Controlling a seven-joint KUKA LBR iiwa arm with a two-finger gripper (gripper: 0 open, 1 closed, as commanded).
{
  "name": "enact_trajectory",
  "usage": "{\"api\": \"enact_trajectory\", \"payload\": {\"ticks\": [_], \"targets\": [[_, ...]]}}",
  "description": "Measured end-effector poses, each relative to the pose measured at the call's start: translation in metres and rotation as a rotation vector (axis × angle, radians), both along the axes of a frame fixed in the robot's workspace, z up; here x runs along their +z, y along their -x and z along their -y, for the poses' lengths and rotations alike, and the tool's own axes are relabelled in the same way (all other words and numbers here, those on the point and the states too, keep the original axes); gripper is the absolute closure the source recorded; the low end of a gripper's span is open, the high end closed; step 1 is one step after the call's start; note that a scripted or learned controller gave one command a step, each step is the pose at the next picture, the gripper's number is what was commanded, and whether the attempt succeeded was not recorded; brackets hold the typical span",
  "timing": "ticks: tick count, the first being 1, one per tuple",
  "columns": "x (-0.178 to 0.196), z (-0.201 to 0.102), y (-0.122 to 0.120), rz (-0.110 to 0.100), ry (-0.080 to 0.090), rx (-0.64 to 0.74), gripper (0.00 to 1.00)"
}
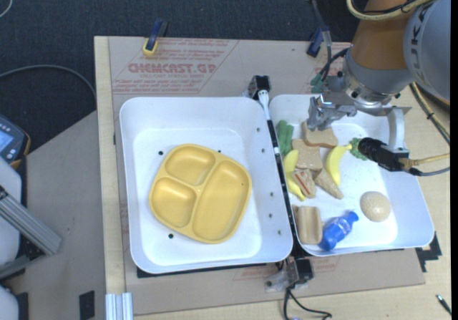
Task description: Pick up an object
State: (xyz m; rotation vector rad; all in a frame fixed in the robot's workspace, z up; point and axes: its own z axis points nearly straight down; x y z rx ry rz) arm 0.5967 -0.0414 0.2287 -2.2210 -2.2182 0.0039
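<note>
— Bins on the tabletop [179, 71]?
— Two, white, side by side. Left bin [136, 168]: holds a yellow divided plate [200, 192], three compartments, lying flat near the middle. Right bin [415, 211]: crowded with toy food.

— Contents of the right one?
— Green vegetable piece [285, 136] along the left wall. Just below it a yellow banana [291, 172], a second banana [337, 161] curved toward the centre. Between them sandwich pieces [313, 168], stacked and overlapping, one toast slice [321, 138] at the top of the pile. Round tan bun [375, 205] to the right, apart from the pile. Along the near edge a bread slice [308, 223] touching a blue bottle [336, 230], tipped on its side.

— Arm?
— Grey with orange band, reaching in from the right, over the far end of the right bin. Pincer [320, 115] pointing down, just above the toast slice at the top of the pile.

— Pincer state?
— Cannot tell how far apart; nothing seen gripped. Every object resting in the bin.

— Anything else?
— Black cable connector [379, 152] over the right side of the bin; blue-and-yellow clamp [152, 40] at the far edge of the tabletop.
</note>
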Motion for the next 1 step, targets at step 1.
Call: {"api": "enact_trajectory", "payload": {"ticks": [1], "targets": [[0.0048,-0.0075,-0.0029,0.006,0.001,0.002,1.00]]}}
